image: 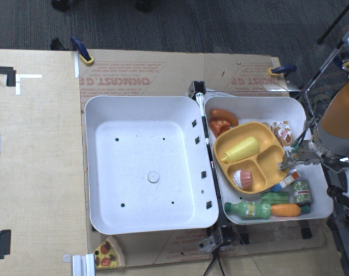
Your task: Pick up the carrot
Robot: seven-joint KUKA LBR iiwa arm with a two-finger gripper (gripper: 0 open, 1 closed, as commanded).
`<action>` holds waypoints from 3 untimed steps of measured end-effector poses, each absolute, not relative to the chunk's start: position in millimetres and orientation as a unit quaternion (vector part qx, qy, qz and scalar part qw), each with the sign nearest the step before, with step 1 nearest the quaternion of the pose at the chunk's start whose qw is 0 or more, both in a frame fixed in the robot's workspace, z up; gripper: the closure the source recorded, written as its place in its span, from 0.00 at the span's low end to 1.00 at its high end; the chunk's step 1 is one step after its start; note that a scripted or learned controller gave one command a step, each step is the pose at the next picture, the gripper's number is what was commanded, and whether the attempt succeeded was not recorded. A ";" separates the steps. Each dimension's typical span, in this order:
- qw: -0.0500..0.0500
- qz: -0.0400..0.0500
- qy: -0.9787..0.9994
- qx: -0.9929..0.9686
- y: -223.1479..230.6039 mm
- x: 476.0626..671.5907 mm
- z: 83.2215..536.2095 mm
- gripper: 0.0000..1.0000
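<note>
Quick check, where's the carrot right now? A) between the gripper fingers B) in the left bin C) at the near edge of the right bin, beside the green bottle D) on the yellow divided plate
C: the carrot lies by the right bin's near wall, right beside the green bottle, off the yellow divided plate and apart from the gripper.
</note>
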State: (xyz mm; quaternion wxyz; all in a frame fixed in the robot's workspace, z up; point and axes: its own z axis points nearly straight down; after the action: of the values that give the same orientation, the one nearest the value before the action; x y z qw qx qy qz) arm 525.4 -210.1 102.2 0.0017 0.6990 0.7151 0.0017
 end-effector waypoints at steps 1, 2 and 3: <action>0.002 0.001 0.715 0.699 -210.4 525.2 102.2 0.00; 0.003 0.002 0.715 0.699 -211.2 526.7 111.3 1.00; 0.003 0.002 0.715 0.699 -211.4 526.6 111.5 0.00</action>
State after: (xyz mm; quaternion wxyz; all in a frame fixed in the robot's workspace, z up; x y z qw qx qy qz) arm 526.6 -211.4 111.5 0.0027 0.6994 0.7147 0.0019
